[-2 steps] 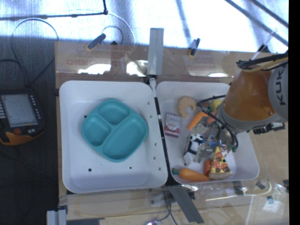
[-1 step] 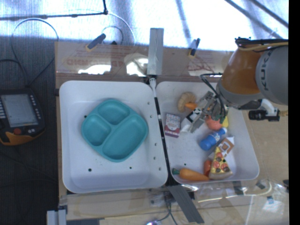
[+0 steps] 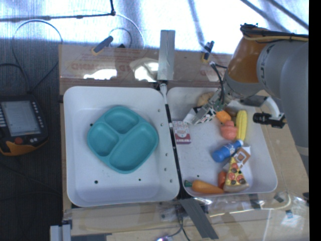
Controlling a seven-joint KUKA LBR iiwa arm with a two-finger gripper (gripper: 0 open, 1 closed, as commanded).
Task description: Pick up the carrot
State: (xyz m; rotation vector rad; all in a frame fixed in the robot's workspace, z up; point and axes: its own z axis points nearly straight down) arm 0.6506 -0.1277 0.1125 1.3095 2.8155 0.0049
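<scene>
the orange plastic carrot [image 3: 205, 187] is lying lengthwise along the right white bin's [image 3: 261, 157] near edge, by its near-left corner, well apart from the gripper [image 3: 215, 104] hovering at the far edge, whose grip state i cannot tell.

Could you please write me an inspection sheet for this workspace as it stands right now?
Surface: bench bearing two white bins; left bin holds a teal divided plate; right bin holds the toys.
Job's things: carrot lies at the near edge of the right bin, apart from the gripper.
Clutter: yellow corn, peach-coloured ball, blue bottle, pizza slice, small red-and-white carton.
Grippers: gripper low over the far part of the right bin, among the toys; finger state not readable.
Cables: thin cables run across the floor beyond the bench.
Surroundings: handheld pendant lies left of the bench.
</scene>
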